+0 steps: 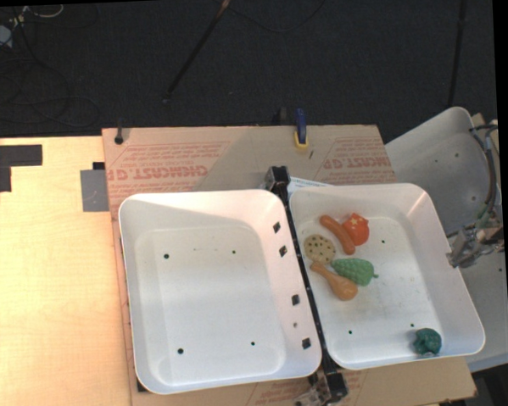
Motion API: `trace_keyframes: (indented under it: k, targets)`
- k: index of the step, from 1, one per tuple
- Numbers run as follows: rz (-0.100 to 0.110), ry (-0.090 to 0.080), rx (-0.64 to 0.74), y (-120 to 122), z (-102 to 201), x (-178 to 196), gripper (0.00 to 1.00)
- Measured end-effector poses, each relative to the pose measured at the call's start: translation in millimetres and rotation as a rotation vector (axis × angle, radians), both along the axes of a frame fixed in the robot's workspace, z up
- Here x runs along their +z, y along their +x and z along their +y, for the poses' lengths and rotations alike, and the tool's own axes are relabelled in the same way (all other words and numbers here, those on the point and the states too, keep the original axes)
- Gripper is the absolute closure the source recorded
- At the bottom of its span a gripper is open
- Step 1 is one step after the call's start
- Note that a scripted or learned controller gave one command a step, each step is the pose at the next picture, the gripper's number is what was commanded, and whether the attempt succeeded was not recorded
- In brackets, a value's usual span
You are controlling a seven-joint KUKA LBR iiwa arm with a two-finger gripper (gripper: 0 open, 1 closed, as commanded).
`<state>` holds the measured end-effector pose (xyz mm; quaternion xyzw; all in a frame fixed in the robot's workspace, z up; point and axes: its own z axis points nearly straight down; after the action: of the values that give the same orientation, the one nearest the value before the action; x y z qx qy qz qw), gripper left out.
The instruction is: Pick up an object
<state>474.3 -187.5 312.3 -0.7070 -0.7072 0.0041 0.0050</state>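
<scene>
While left of gripper (pixel 459 252), toys (pixel 345 244) apart.

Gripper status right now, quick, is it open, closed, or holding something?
Gripper: at the right bin's outer right rim; whether it is open or closed cannot be told, and nothing is seen held.

Arm (pixel 482 186) cut off at right edge — jaws indiscernible.

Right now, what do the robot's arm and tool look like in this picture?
At the right edge, what seems to be the tool is a small grey metallic piece with tan touches. Thin pale cables loop above it. It is too small to tell any markings.
</scene>
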Motion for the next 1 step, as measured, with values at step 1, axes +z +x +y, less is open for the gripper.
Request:
trace_keyframes:
  k: [1]
  targets:
    - [0.001, 0.0, 0.005, 0.0, -0.8, 9.1, 1.0]
